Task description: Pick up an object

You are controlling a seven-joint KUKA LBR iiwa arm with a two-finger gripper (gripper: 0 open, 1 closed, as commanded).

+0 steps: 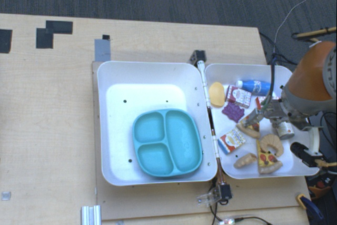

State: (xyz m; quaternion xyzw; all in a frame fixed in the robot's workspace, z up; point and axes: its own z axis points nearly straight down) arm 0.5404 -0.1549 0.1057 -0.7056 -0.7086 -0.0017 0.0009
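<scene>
The right bin [287, 71] holds several toy foods. There is a yellow lemon [216, 93], a red and white carton [239, 96], a blue bottle [254, 85] and purple grapes [233, 111]. A brown and yellow piece [247, 127], a small snack box [231, 140], a croissant [272, 143], a pizza slice [267, 162] and a tan peanut shape [245, 160] lie nearer the front. My gripper [257, 115] reaches in from the right and hangs low over the bin's middle, right at the brown and yellow piece.
The left bin [113, 113] holds a teal divided plate [167, 142]. The grey arm with its orange band [311, 77] covers the right bin's far right side. Cables and clamps sit by the bins' front edge [218, 195]. Bare wooden bench [47, 129] lies to the left.
</scene>
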